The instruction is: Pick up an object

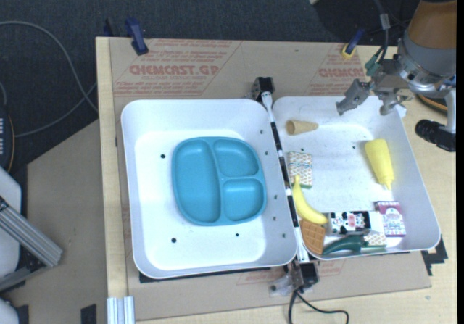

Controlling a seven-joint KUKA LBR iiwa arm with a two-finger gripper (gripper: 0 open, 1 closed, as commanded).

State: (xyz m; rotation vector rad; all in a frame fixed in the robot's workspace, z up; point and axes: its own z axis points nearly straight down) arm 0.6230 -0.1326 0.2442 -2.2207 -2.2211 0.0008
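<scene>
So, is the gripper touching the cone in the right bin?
Apart. In the camera view the gripper sits over the bin's far edge, and bare white bin floor shows between it and the cone.

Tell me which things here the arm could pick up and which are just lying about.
Candidates, all in the right bin: cone, yellow bottle, banana, patterned packet, small cartons. The gripper holds none.

Lying about: blue divided plate in the left bin, blue clamps, cables.
</scene>
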